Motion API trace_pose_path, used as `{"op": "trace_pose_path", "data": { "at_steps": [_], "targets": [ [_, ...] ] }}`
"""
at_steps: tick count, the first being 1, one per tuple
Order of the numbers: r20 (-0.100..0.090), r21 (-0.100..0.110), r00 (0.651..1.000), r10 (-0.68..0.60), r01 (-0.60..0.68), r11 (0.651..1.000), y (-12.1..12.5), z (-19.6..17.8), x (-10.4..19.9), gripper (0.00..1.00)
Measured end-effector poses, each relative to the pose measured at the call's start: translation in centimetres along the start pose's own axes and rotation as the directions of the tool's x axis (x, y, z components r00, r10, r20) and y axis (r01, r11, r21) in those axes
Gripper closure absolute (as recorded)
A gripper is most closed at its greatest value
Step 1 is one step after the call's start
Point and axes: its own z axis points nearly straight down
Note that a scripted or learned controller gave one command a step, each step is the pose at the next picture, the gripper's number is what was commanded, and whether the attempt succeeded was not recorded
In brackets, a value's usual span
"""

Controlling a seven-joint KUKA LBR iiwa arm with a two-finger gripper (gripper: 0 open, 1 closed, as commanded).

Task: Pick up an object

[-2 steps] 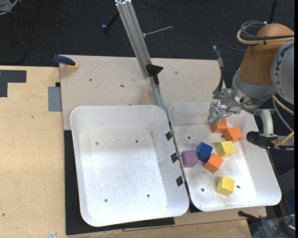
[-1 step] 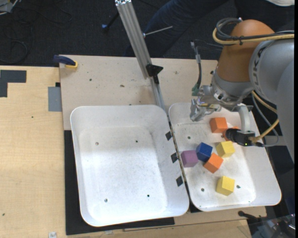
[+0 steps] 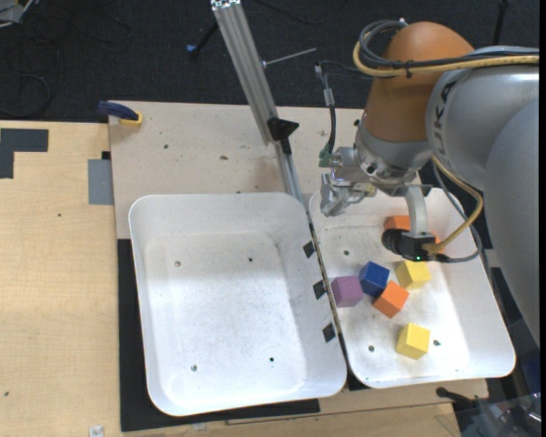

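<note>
A yellow cube (image 3: 413, 340) lies nearest the camera, in the right bin (image 3: 473, 358). Beyond it sit an orange cube (image 3: 391, 299), a blue cube (image 3: 375, 277), a purple block (image 3: 347, 290) and a second yellow cube (image 3: 412, 272), clustered mid-bin; another orange block (image 3: 398, 223) lies partly hidden further back. The end effector (image 3: 335, 200) hangs over the bin's far left corner, well apart from the cluster; whether it is clenched or released cannot be told. No writing is legible.

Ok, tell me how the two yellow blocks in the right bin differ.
The upper yellow block sits beside the orange block and close under the arm's black fitting; the lower yellow block stands alone nearer the bin's front. The lower one shows brighter. Both are small yellow cubes.
</note>
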Motion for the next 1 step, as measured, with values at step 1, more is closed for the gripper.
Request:
{"op": "trace_pose_path", "data": {
  "at_steps": [1],
  "targets": [
    [0.0,0.001,1.0,-0.001,0.001,1.0,0.17,-1.04,5.84,1.0]
  ]
}}
